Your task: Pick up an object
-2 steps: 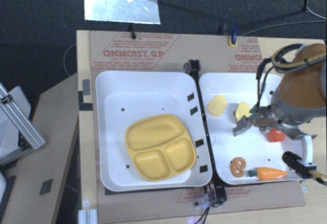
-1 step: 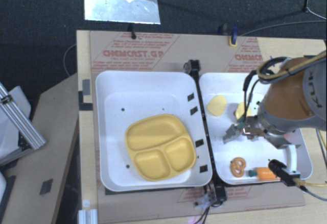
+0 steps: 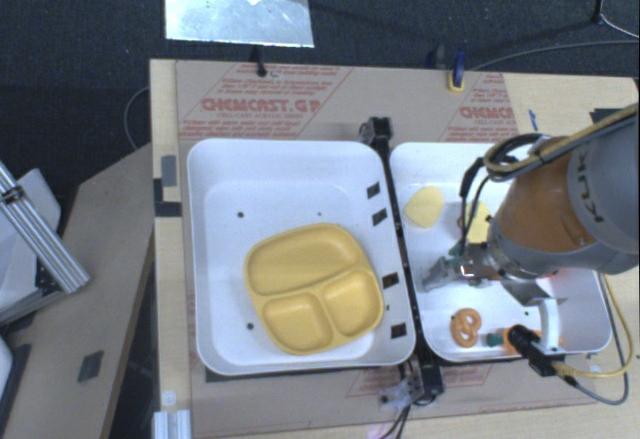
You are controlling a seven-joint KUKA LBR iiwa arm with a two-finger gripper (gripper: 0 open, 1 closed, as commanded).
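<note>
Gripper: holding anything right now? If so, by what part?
Cannot be told. The gripper hangs low over the right bin, near the pale yellow piece and the pretzel, but no object is visible between its tips.

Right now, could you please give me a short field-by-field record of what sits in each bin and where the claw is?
left bin: yellow three-compartment tray
right bin: pale yellow round piece near the divider; pretzel-shaped toy by the front wall; small green and orange items beside it
arm: over right bin
claw: low, above the pretzel, nothing seen between its fingers
</note>
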